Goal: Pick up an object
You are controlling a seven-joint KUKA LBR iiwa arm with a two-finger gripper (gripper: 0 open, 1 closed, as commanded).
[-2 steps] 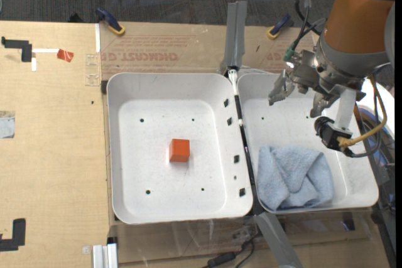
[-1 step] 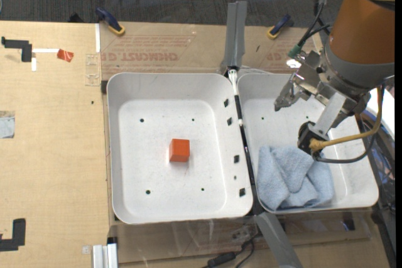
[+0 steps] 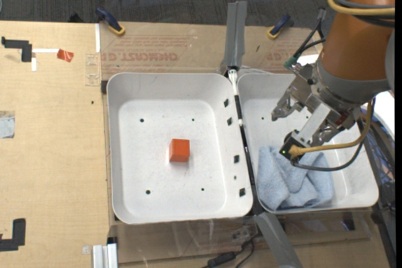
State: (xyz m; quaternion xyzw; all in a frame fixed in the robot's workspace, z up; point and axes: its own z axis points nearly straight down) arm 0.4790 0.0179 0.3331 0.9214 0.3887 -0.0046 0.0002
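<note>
- Robot's claw (image 3: 300, 115) at the end of the grey, orange-banded arm (image 3: 361, 22), reaching in from the right and poised above the right bin (image 3: 264, 103).
- Cannot tell how far open the claw is; nothing visibly in its grasp.
- Just below and nearer: a crumpled pale blue cloth (image 3: 295, 179), bunched in the near part of the right bin, close under the claw. Touching or just apart, impossible to say from this slanted angle.
- Further left, across the seam between the bins: a small orange-red cube (image 3: 179, 150), alone near the middle of the left bin (image 3: 119, 135), resting flat, well apart from the claw.
- Beyond the bins: tan worktop (image 3: 50, 135), with a left clamp (image 3: 110, 21) and a right clamp (image 3: 279, 25) at the far edge.
- Step in hand, as a judgement: the approach, with no grasp made yet. Probably aimed at the cloth, as the closest candidate.
- Next move, as a judgement: a straight descent onto a raised fold, then closing on enough fabric to lift. Soft material, so likely to slip or drape.
- Alternative: a long move left to the cube, squared to two opposite faces.
</note>
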